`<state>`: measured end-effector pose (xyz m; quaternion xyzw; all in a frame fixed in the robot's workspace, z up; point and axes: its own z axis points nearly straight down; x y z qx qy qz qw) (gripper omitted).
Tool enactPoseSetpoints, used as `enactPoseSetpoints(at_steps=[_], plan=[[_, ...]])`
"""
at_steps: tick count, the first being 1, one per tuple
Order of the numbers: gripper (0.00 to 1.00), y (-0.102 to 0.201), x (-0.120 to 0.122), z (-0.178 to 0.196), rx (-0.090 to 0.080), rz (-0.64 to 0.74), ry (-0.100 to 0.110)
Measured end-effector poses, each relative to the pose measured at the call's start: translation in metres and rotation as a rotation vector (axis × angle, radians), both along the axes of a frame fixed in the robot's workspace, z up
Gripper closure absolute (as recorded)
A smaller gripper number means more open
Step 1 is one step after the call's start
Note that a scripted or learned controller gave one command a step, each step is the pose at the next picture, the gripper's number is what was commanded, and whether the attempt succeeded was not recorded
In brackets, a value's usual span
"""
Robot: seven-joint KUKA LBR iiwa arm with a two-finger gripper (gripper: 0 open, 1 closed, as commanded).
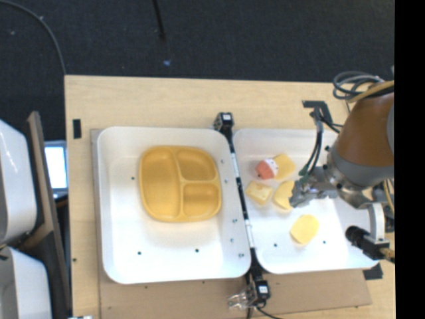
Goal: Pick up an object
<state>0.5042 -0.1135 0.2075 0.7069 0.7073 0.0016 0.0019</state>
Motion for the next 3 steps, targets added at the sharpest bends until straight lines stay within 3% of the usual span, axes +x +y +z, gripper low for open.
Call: enactPoseSetpoints(at_steps=[1,2,3], plan=[[1.0,0.0,-0.006,0.06,0.0,-0.001,-0.002],[1.0,0.0,-0.005,0.087,0.0,0.0,0.002],[1.0,0.052,0.0,0.067,0.001,0.003,0.006]])
